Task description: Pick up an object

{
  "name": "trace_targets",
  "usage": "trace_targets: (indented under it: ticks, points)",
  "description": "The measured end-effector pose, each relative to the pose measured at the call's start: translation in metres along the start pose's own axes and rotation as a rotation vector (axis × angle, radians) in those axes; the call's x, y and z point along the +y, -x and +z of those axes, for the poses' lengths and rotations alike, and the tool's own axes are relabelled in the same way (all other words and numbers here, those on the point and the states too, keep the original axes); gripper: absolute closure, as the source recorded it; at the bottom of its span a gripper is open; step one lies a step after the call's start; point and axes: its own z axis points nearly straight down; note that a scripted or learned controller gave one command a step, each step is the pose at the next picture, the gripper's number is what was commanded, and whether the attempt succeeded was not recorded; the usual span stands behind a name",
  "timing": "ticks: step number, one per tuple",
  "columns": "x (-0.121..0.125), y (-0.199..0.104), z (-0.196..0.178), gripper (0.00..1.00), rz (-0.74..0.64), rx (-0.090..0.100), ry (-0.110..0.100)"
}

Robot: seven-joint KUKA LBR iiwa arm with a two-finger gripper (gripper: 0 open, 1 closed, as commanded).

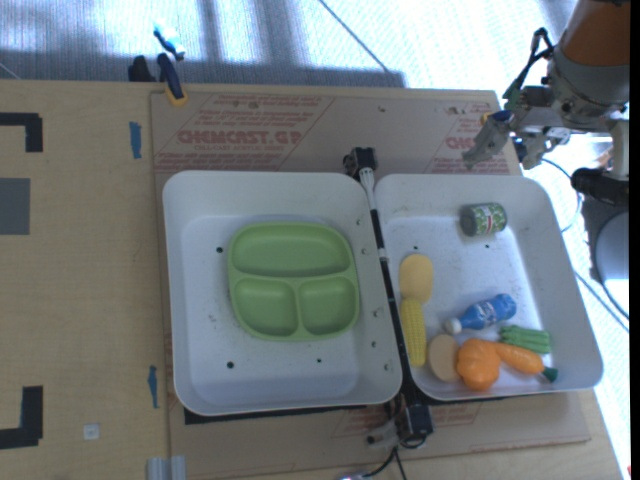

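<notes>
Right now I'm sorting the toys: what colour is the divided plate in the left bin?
Light green; the divided plate shows best in the camera view.

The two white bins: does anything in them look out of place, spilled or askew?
Nothing looks spilled or damaged. The small green can lies on its side in the right white bin, apart from the other toys crowded in its near corner. The green divided plate sits flat in the left white bin.

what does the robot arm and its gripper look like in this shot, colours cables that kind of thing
The arm enters at the upper right: an orange band at the top of the frame, with a pale grey wrist section beneath it. A thin black cable loops off its left side. The gripper is small, grey metal, with slim fingers and a dab of blue near its body. No lettering is legible on it.
</notes>
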Motion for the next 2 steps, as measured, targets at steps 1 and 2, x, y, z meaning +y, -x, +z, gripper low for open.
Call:
trace_targets:
  ticks: [1,2]
  points:
    - [-0.026,0.048,0.145,0.0,0.002,0.0,-0.005]
    - [-0.018,0.079,0.183,0.0,-0.001,0.001,0.001]
